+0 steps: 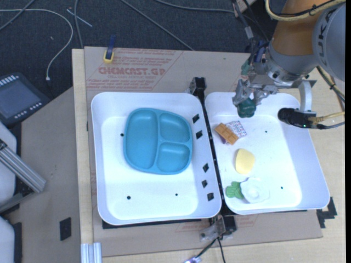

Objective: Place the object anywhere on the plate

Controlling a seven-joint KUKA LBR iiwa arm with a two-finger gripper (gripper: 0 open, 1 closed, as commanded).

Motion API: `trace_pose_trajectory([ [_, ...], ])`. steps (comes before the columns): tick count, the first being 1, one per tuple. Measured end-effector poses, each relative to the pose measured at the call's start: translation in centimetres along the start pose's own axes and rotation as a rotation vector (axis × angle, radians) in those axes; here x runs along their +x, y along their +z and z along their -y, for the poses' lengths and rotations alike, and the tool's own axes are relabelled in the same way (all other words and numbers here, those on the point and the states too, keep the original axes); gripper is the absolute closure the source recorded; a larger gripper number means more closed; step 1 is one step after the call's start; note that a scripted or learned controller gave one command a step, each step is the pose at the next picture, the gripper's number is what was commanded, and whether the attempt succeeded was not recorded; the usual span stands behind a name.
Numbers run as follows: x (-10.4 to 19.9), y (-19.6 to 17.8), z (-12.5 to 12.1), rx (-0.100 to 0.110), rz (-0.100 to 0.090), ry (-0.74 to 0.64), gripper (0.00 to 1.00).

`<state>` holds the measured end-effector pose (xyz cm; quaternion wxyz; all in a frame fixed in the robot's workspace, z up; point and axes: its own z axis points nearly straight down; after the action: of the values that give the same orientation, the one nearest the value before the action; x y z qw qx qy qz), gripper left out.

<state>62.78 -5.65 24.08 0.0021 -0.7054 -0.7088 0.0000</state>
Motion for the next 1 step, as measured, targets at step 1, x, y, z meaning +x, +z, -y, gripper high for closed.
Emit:
trace_pose_trajectory([
  [1, 5.43, -0.25, 2.71, 0.001, 0.0, 0.0, 1.0],
])
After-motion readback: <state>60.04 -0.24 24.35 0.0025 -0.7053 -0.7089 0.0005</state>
